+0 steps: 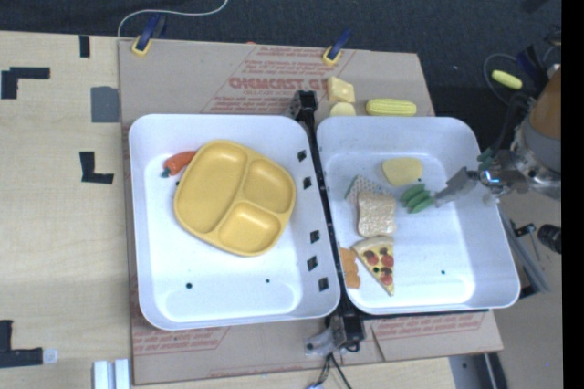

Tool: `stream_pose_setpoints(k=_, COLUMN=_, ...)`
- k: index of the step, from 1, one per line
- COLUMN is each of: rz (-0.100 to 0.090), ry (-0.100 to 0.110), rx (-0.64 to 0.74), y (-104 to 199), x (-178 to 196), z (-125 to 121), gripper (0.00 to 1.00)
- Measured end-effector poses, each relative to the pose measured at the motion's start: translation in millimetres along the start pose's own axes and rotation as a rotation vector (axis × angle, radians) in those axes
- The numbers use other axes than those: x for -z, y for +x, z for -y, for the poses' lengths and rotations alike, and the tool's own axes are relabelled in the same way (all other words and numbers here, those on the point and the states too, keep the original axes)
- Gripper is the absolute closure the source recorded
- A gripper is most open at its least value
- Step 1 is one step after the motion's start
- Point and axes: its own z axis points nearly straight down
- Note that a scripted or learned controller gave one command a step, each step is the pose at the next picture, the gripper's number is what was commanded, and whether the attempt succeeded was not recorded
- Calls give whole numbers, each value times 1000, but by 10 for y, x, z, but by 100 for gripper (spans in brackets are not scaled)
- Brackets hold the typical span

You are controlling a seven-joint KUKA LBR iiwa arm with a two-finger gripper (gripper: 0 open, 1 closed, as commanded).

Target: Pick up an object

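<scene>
- I reach in from the right, and my gripper (449, 187) sits low over the right bin (456, 287), near its right wall.
- My tip looks like one narrow grey wedge aimed at the green bean pod (417, 198); I cannot tell how wide I am spread, and nothing shows between my fingers.
- The pod lies just left of my tip, below the pale yellow chip-shaped piece (402, 171) and right of the slice of bread (375, 215).
- A toy pizza slice (378, 262) lies nearer the front; the yellow divided plate (235, 196) is in the left bin (219, 300).
- I judge this the approach step, with no grasp made.
- Next I must settle over the pod, straddle it clear of the bread, then close and lift.
</scene>
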Motion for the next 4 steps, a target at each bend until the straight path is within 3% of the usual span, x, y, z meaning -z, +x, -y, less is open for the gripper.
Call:
stream_pose_setpoints(k=1, rz=5, ry=-7, rx=3, y=262, x=-1176, z=-504, gripper=0)
stream_pose_setpoints(k=2, rz=2, ry=-6, rx=7, y=837, x=-1131, z=-1180, gripper=0)
stream_pose_setpoints(k=3, rz=3, ry=-3, rx=3, y=801, x=-1028, z=-1152, gripper=100)
stream_pose_setpoints(k=4, rz=-3, ry=-9, rx=10, y=1730, x=-79, z=-1030, gripper=100)
